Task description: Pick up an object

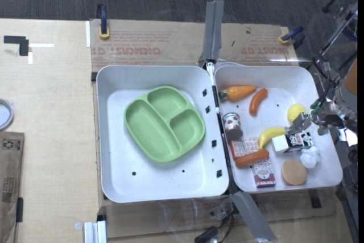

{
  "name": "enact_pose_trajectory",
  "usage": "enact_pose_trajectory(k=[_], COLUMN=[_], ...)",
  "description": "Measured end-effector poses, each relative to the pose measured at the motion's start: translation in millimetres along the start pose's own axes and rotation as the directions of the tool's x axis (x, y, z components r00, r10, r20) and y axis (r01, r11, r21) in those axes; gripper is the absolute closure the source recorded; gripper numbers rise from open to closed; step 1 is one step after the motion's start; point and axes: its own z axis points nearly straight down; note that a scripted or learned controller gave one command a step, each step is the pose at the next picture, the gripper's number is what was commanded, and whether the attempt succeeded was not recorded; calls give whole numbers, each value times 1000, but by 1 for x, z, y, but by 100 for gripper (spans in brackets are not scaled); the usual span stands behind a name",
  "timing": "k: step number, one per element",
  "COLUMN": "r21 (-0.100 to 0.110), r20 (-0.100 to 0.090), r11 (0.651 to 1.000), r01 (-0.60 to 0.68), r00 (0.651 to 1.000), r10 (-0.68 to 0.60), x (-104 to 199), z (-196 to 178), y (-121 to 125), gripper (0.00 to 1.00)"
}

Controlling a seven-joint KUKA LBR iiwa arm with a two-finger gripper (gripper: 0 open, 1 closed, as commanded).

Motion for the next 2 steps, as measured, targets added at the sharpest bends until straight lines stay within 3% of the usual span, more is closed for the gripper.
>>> enact_pose_trajectory(k=[1,2], r21=[7,7], r20=[-2,-1], r11=[1000,1000], r01=[0,0], r00=[1000,1000], r10=[0,0], x=[0,0], z=[-5,-5], y=[1,1], gripper=[100,0])
